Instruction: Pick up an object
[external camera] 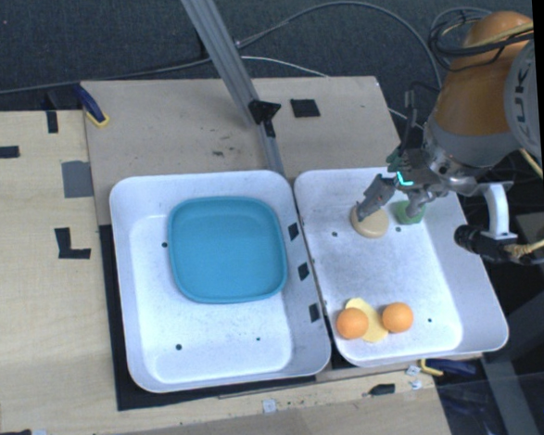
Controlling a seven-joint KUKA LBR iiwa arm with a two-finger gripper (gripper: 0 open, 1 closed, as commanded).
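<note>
1. Orange-banded arm reaches in from the right of the frame, its claw (391, 204) low over the upper part of the right bin (463, 287), fingers spread apart, nothing between them.
2. Beige round object (372, 223) lies just below the left finger, touching or nearly so.
3. Two orange balls (353, 323) flank a yellow piece (371, 328) at lower centre.
4. Blue plate (226, 248) sits in the left bin (147, 295).

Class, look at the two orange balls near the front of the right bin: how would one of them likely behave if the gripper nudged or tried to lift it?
Each orange ball looks round and smooth, so a nudge would probably send it rolling across the right bin. Its curved surface may slip from the gripper unless it is pinched centrally. The yellow object between them might stop a sideways roll.
</note>
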